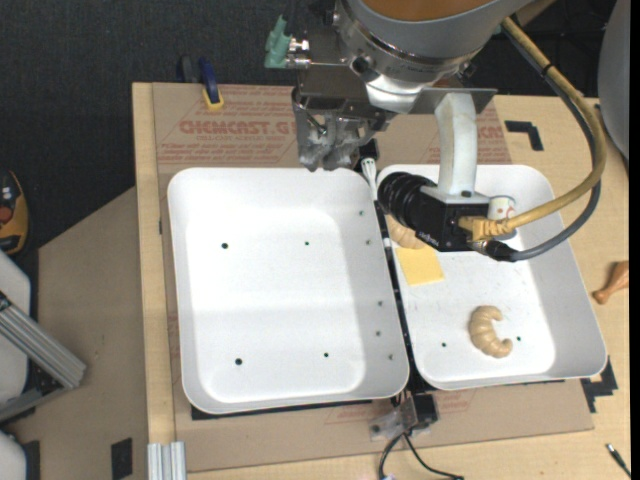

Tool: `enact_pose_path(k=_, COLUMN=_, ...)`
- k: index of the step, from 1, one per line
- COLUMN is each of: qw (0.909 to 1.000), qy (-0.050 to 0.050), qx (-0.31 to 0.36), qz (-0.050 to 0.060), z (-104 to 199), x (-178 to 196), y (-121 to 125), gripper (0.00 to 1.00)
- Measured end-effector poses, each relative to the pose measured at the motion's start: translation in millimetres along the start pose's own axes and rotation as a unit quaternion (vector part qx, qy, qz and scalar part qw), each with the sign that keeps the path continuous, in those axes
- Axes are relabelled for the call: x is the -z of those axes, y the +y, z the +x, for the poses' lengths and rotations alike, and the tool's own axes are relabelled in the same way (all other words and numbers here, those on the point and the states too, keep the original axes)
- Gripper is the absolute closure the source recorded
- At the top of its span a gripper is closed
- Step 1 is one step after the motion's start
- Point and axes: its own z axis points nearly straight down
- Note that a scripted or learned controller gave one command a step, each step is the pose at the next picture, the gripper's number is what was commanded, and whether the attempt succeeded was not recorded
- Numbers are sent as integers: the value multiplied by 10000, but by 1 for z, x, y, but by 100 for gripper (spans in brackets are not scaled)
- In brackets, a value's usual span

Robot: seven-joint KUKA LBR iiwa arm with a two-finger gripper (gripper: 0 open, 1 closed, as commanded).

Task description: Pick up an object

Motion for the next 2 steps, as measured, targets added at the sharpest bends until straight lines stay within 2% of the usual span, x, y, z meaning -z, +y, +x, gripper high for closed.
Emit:
enact_pose_path(k=1, qw=10000, qy=-3, qx=-2, qz=7, z=0, x=-1, y=0, gripper=0)
enact_pose_path(k=2, qw=10000, qy=6, qx=6, qz=-14, z=1, x=10, y=0, gripper=100)
